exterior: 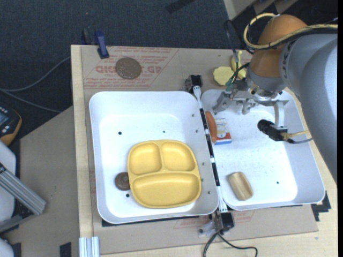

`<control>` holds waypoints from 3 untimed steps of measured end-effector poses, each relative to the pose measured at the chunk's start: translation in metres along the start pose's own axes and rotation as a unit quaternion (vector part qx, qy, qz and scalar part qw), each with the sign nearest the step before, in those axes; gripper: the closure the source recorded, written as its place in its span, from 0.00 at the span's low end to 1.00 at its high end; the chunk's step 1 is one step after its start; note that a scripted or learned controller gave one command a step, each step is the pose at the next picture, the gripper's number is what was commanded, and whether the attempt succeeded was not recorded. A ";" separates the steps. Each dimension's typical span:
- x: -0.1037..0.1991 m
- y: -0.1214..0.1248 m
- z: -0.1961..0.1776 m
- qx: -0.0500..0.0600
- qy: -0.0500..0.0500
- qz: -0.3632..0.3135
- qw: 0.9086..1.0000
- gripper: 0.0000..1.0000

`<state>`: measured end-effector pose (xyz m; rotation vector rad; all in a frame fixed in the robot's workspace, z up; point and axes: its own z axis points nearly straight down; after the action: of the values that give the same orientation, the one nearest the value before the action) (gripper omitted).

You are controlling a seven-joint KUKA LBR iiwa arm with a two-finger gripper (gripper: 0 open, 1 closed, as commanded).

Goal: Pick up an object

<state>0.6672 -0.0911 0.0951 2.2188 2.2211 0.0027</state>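
Camera view, glossy yellow three-compartment plate [163, 173], tan cylinder [240, 186]

In the left bin [102, 143] a yellow three-compartment plate [162, 172] lies flat, right side up, filling much of the near half. A small round brown disc [122, 181] lies at the plate's left edge, partly tucked under it. In the right bin [300, 181] a small flat box [221, 132] in white, orange and blue lies close to the left wall, and a tan cylindrical block [240, 186] lies on its side near the front wall, well apart from the box.
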 end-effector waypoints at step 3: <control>-0.001 0.000 -0.001 0.000 0.000 0.000 1.000 1.00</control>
<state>0.6673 -0.0916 0.0958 2.2183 2.2207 0.0032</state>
